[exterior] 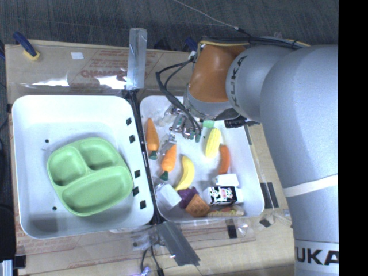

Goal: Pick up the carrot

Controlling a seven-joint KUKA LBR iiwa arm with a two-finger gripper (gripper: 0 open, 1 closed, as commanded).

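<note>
Orange carrot (pixel 151 135) lies just left of gripper (pixel 185 126); gripper state unclear, holds nothing visible

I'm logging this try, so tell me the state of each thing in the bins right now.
Carrot: lying by right bin's left wall, ungripped.
Second carrot: lying beside banana.
Corn cob: lying just right of gripper.
Green divided plate: flat in left bin.
Milk carton: on its side.
</note>
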